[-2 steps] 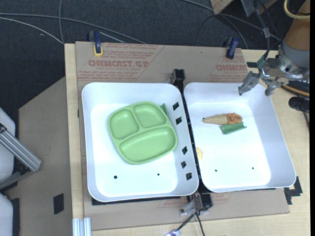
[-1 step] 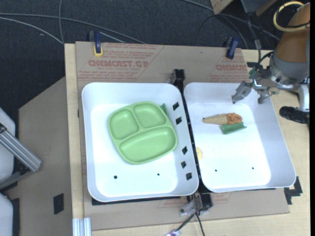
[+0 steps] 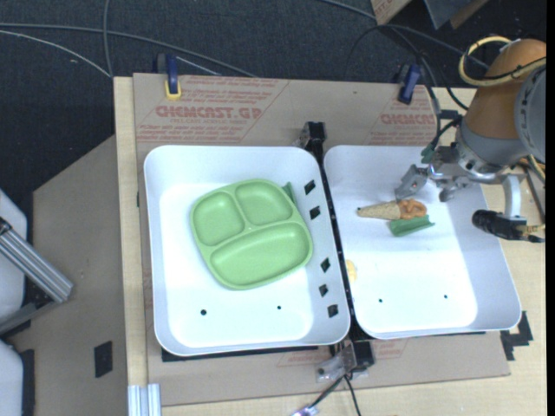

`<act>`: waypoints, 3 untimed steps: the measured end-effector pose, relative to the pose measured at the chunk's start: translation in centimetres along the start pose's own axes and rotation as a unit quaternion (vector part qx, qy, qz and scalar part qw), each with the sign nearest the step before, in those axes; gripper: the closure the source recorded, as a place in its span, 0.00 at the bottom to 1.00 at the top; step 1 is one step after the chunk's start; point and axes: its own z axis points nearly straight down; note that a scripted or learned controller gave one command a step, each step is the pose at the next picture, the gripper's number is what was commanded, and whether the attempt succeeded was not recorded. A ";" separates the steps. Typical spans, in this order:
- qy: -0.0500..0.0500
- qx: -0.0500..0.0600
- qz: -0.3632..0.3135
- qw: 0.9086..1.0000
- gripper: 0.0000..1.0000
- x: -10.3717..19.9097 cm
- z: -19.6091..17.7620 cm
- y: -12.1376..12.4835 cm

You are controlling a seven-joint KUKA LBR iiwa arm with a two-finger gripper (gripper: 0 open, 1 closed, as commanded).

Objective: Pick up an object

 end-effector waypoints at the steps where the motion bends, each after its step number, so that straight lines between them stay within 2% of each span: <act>1: 0.000 -0.001 0.000 1.000 0.00 0.1 3.2 0.0; 2: -0.001 -0.004 0.000 1.000 1.00 0.1 1.9 0.1; 3: -0.002 -0.006 0.000 1.000 1.00 -0.2 -2.7 -0.2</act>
